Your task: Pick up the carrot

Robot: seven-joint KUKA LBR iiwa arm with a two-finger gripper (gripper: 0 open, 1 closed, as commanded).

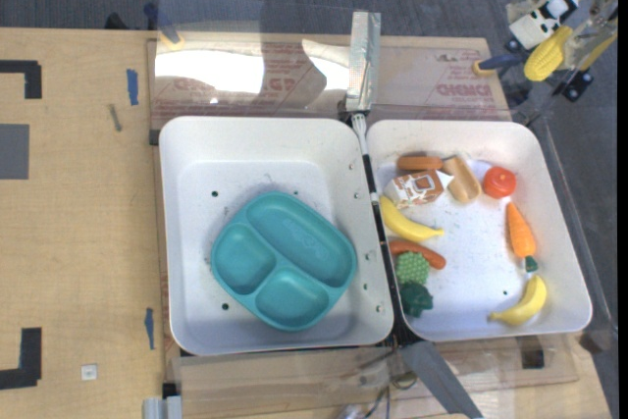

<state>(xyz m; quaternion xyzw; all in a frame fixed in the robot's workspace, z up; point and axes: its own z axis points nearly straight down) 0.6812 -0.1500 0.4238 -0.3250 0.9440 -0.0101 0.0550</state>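
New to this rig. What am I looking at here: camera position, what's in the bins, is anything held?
This is one fixed camera above a wooden bench, looking down at a slant on two shallow white bins side by side. The left bin holds a teal divided plate. The right bin holds toy food: the carrot that the task names, near the right wall; a tomato just above it; a banana below it; a second banana near the left wall; a hot dog sausage, a bread roll, a small printed packet, and a broccoli piece. At the top right, outside the bins, sits the gripper with a yellow corn cob at it; whether that is truly gripped I cannot tell. The carrot lies untouched.
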